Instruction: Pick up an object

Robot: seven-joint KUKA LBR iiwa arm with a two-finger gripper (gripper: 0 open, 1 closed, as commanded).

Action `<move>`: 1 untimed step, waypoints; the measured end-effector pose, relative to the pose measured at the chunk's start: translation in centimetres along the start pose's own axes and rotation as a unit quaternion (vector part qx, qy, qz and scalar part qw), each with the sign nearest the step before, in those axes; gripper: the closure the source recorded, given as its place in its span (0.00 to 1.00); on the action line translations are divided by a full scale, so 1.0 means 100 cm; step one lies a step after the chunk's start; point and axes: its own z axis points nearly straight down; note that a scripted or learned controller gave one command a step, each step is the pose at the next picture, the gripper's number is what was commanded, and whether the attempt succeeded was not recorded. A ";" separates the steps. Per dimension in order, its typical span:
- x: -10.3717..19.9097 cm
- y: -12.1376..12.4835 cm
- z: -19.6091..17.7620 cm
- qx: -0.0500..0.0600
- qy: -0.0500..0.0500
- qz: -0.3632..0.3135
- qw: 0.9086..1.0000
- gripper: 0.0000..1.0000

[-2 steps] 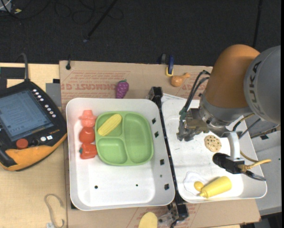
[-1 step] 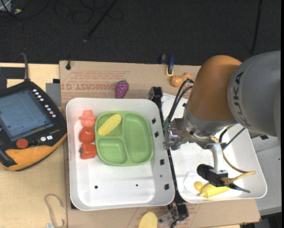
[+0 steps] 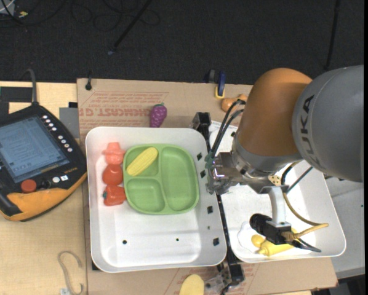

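The gripper (image 3: 216, 173), parted or closed I can't tell, hovers at the left bin's rim (image 3: 207, 141) and might clip it, well apart from the corn cob (image 3: 141, 160).

Green tray (image 3: 178, 180) (yellow corn (image 3: 141, 160))

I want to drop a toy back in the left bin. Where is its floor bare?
The left bin is bare across its lower strip in the view, below the green plate and the red toys. Above that it is crowded by plate, corn and toys.
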 end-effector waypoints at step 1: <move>0.007 -0.002 0.017 0.002 -0.001 0.001 1.000 1.00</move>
